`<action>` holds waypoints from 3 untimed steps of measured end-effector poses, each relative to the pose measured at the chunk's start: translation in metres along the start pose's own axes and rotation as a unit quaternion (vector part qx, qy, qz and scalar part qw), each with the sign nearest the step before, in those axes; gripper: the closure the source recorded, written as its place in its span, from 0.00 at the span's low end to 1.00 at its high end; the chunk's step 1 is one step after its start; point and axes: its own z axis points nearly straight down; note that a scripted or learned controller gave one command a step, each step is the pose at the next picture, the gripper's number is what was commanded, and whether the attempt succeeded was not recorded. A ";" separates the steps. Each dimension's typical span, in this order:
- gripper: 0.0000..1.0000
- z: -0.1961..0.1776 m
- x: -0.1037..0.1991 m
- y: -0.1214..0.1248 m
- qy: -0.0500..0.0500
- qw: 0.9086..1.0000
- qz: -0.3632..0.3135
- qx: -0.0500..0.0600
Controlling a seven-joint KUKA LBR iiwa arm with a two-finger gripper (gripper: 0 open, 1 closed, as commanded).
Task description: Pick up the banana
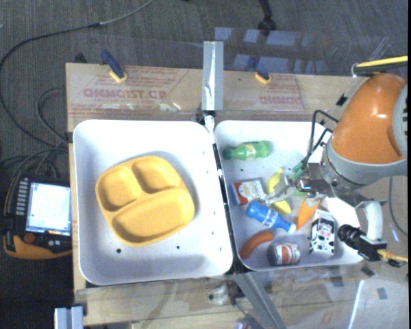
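Two bins [82,184]: left holds yellow tray [146,199], right holds banana [275,181]

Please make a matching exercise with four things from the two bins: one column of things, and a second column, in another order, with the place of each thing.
Things:
1. yellow divided plate
2. green bottle
3. banana
4. can

Places:
A. near the front edge of the right bin, beside the red sausage
B. middle of the right bin, just left of the gripper
C. in the left bin
D. far end of the right bin, lying on its side

Pairs: 1-C, 2-D, 3-B, 4-A
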 end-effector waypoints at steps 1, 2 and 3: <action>0.00 0.020 -0.006 0.080 0.000 0.996 -0.086 -0.001; 0.00 0.115 -0.032 0.096 -0.003 0.993 -0.115 -0.011; 1.00 0.106 -0.030 0.096 0.000 0.993 -0.116 -0.010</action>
